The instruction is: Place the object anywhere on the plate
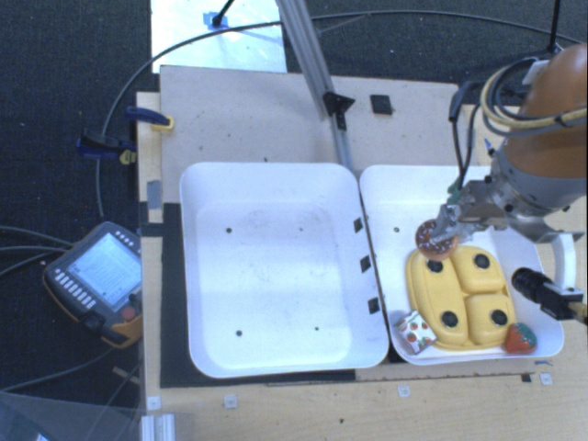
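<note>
A yellow plate [459, 299] with three compartments lies in the right bin [390, 200]. My gripper [441, 232] hangs over the plate's far left corner, reaching in from the right. It is shut on a small round brown and pink donut [432, 239], which shows between the fingertips, just above the plate's rim.
A small patterned box [415, 332] lies at the plate's near left corner. A red strawberry [520, 338] rests at its near right corner. The left bin [207, 246] sits beside the right one, past black clips [365, 263] on the shared wall. A teach pendant [96, 278] lies off the bench, left.
</note>
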`<state>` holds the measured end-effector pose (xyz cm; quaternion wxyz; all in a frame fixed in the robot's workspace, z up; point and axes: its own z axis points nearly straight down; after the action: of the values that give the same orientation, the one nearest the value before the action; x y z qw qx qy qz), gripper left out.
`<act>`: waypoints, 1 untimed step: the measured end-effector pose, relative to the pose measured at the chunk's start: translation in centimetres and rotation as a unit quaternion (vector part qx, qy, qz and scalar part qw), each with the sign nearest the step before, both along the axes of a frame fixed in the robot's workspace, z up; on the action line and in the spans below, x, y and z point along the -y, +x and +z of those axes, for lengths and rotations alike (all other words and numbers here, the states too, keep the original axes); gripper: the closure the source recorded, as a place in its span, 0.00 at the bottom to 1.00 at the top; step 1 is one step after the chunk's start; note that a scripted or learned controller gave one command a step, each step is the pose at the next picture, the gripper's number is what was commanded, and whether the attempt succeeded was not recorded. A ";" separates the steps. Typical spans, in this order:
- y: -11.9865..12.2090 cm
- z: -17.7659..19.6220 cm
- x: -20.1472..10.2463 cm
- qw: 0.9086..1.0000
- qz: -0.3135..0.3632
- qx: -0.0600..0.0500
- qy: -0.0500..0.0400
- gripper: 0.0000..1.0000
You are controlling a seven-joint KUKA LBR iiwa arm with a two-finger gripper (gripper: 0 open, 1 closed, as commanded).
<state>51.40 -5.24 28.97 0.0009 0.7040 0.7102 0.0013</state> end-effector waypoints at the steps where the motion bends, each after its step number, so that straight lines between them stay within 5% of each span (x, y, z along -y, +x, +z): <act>1: 1.3 -2.1 -5.7 1.000 0.001 -0.001 0.001 1.00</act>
<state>52.69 0.48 26.89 -0.0006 0.7033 0.7109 0.0007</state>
